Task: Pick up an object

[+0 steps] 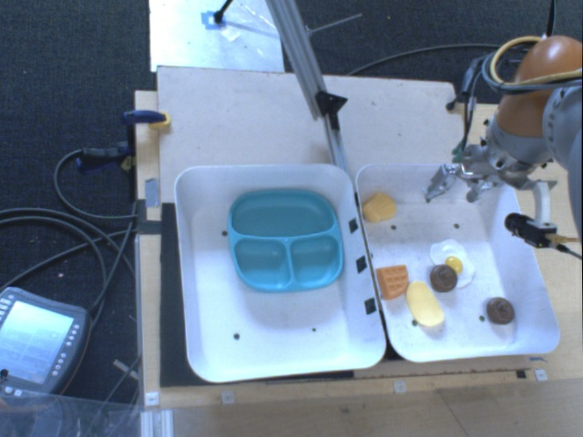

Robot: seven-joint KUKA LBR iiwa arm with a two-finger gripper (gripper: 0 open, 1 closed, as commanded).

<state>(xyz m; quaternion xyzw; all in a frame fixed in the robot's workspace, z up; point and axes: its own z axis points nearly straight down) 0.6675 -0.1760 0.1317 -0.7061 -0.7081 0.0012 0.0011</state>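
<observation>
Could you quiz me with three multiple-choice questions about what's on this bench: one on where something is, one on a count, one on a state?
1. Where is the blue divided plate?
A. left bin
B. right bin
C. bare bench

2. How many brown round pieces lie in the right bin?
A. one
B. two
C. four

3. The gripper is
A. carrying the plate
B. above the right bin's far end, nothing between its fingers
C. over the left bin

Answers: 1 A, it sits mid left bin. 2 B, one on the fried egg, one nearer the corner. 3 B, its fingers hold nothing.

Bright even overhead light, cool blue cast, white bins (273, 353) near blown out, soft shadow under blue tray (284, 238), slight overall softness, arm (537, 89) mildly blurred, dark floor underexposed
</observation>
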